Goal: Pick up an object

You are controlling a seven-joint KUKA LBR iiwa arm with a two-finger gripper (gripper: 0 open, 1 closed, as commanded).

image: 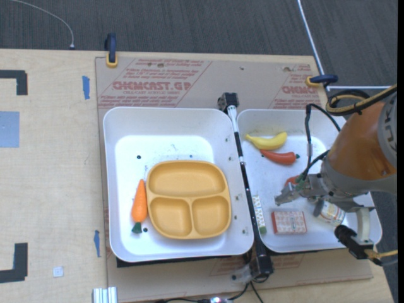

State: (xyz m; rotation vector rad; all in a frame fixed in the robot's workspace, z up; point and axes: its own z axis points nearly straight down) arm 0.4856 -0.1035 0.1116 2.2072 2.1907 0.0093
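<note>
A dark grey carpet lies behind a light wooden table (50,188). On the table sits a brown board with red letters, and on it are two white bins side by side.

The left bin (120,128) has a yellow-orange tray (188,199) with three parts. A toy carrot (139,202), orange with a little green end, lies just beside the tray on its left, touching its edge.

The right bin (252,122) has small toys. A yellow banana (267,140), short and curved, lies near the top. Just below it is a red pepper (278,157), long and thin. Lower down lies a small flat card (288,221), red and white with tiny squares on it.

The arm (363,150), grey with a big orange band, reaches into the right bin from the right. The hand (297,191) is low in the bin, above the card and below the pepper. A bit of red shows by it, but I cannot tell what that is. I cannot tell how the hand stands. A small pale round thing (329,213) lies under the arm; it is too blurry to name.
</note>
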